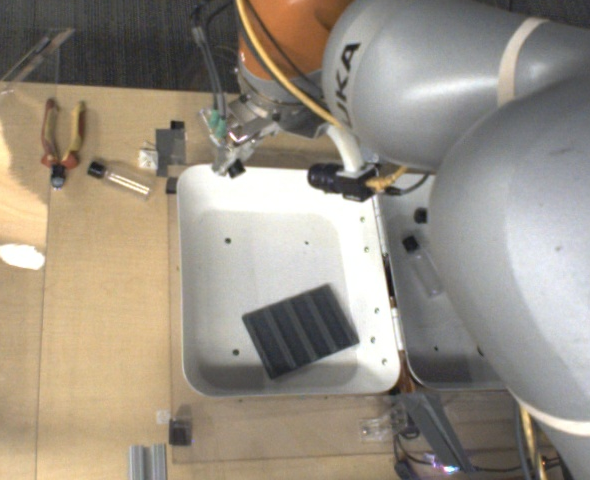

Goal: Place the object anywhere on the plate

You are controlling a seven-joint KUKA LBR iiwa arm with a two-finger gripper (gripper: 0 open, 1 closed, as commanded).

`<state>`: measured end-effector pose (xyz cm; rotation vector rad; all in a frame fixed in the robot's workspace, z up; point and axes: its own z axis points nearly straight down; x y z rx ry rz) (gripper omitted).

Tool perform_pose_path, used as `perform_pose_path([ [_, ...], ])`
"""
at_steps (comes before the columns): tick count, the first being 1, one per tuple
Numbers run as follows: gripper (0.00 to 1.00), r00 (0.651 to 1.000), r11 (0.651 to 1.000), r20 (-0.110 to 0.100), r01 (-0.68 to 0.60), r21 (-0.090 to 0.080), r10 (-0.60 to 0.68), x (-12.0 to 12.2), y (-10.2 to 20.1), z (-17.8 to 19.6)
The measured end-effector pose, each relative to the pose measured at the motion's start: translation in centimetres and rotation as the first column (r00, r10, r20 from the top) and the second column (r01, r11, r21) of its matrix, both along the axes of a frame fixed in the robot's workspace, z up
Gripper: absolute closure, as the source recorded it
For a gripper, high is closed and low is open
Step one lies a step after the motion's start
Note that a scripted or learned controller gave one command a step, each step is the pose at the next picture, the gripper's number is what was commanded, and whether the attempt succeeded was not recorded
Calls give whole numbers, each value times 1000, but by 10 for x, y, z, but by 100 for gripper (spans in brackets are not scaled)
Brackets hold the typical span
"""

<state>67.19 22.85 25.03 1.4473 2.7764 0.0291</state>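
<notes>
A dark ribbed rectangular plate (pixel 300 330) lies tilted on the floor of the left white bin (pixel 200 298), toward its front. My gripper (pixel 228 163) hangs over the bin's far left corner, well away from the plate, under the orange wrist band (pixel 285 18). A small green part (pixel 214 122) shows at the gripper's side; I cannot tell whether it belongs to the tool or is a held thing. The grey arm (pixel 475 118) covers most of the right side.
A strip of the right bin (pixel 430 358) shows beside the arm, with a small dark item (pixel 410 243) and a pale clear piece (pixel 427 273). Red-handled pliers (pixel 61 140), a small vial (pixel 120 178) and a black block (pixel 171 145) lie on the wooden bench at the left.
</notes>
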Motion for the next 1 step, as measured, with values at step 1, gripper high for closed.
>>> perform_pose_path([
  [1,100,1000,1000,4,0,3,0,1,0,12],
])
